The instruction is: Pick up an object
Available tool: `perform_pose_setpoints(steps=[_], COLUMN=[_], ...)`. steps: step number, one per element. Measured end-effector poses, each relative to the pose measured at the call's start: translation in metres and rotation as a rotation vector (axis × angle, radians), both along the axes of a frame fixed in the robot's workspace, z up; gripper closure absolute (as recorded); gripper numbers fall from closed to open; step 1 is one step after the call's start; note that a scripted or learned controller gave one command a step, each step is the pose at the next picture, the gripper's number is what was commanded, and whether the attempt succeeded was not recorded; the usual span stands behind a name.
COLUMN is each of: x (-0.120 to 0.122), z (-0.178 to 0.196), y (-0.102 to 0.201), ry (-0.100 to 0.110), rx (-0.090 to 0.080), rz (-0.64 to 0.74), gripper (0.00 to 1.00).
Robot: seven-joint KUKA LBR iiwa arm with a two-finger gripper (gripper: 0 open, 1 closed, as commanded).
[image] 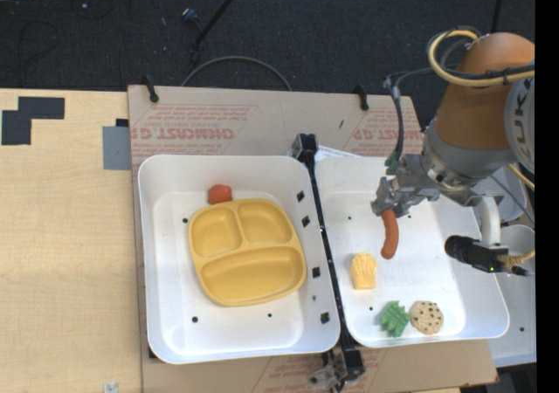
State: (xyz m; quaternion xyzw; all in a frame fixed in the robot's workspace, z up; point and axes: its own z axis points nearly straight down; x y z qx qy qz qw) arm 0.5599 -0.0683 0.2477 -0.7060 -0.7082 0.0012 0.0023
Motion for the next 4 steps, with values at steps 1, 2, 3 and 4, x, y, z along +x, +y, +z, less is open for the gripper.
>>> perform_pose_setpoints(steps=[1,2,3,4], x=[0.015,0.028,0.046,0.045], z=[0.004,-0.015,-0.023,-0.022], y=[0.047,0.093,0.152,0.150], ry=[-0.003,-0.001,-0.002,-0.001], rx=[0.000,-0.001,-0.001,-0.002], rz=[0.001,0.000,0.002,0.000], gripper=[1.00,1.00,1.00,0.00])
